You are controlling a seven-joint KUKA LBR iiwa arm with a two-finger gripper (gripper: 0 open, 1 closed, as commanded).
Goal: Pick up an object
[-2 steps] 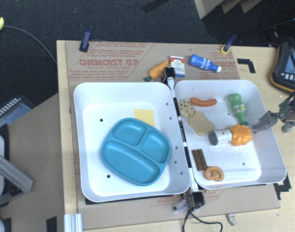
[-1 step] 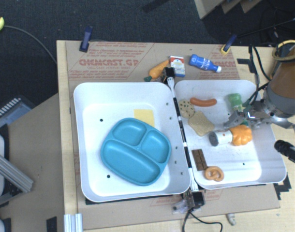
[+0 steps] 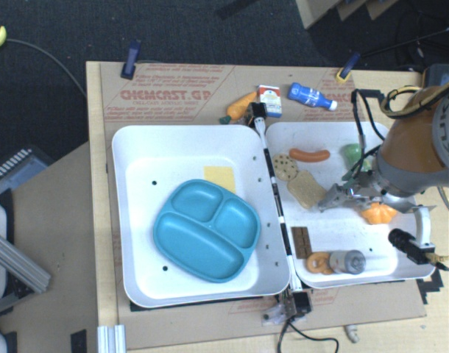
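Observation:
My gripper (image 3: 333,196) hangs low in the right bin (image 3: 357,234), reaching in from the right, with its tip right beside a tan bread slice (image 3: 306,189). I see nothing held in it. An orange piece (image 3: 378,213) lies just under the wrist. The same bin holds a sausage (image 3: 310,154), a speckled cookie (image 3: 286,167), a green item (image 3: 351,153), a brown bar (image 3: 301,241), a donut (image 3: 317,263) and a grey can (image 3: 350,261).
The left bin (image 3: 136,197) holds a blue divided plate (image 3: 206,229) and a yellow cheese slice (image 3: 220,176). Behind the bins, a carrot (image 3: 241,106), a small carton (image 3: 269,100) and a blue bottle (image 3: 311,96) lie on the board. Cables trail by the arm.

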